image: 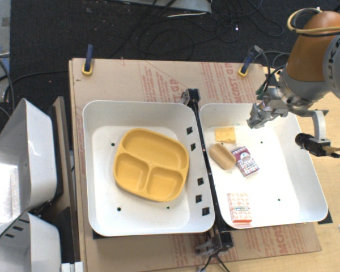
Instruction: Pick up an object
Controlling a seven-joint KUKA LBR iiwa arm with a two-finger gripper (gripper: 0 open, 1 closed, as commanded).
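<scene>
The yellow block (225, 135) is lying in the right bin (294, 208), just below and left of the fingers (256, 121), apart from them. Whether the fingers are wide or narrow, I cannot tell. Further from the fingers are lying a bread roll (221, 156), a small carton (245, 161) and a yellow tray (151, 164).

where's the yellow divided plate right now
The yellow divided plate lies in the left bin, near its middle, across the divider from the bread roll.
</scene>
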